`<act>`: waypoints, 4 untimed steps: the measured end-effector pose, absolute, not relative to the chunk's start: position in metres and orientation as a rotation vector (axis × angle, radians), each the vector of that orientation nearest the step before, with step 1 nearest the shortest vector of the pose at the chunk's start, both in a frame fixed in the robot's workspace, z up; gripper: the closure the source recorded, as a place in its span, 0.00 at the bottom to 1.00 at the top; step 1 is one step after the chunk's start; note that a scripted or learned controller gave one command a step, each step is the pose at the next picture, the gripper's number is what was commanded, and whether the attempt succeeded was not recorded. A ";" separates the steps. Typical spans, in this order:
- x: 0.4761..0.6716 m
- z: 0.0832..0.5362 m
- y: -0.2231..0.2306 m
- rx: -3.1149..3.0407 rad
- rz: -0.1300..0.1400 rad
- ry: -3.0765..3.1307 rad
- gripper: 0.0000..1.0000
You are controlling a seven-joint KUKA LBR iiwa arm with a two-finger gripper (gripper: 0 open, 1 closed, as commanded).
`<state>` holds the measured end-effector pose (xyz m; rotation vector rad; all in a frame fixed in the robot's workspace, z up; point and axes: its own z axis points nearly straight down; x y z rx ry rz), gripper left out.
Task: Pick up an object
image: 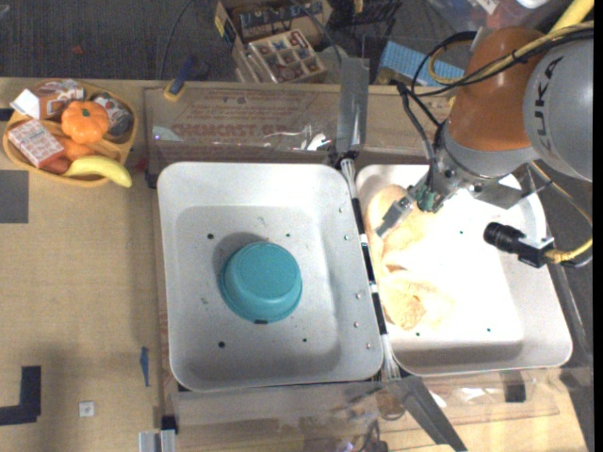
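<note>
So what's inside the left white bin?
A teal bowl, upside down, sits alone in the left bin. Whatever might lie underneath the bowl is covered.

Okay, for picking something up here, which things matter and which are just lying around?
Part of the job:
- gripper, over the right bin
- right bin
- pale objects lying in the right bin
- teal bowl, upside down in the left bin
- left bin

Just lying about:
- plate of toy fruit, off to the bench's left
- boxes behind the bins
</note>
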<state>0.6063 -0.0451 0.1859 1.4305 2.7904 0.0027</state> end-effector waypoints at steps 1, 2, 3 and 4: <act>0.656 0.114 -0.099 1.602 0.001 2.696 0.00; 0.630 0.090 -0.104 1.497 0.008 2.750 0.00; 0.632 0.103 -0.104 1.493 0.012 2.745 1.00; 0.667 0.186 -0.046 1.927 0.002 2.475 1.00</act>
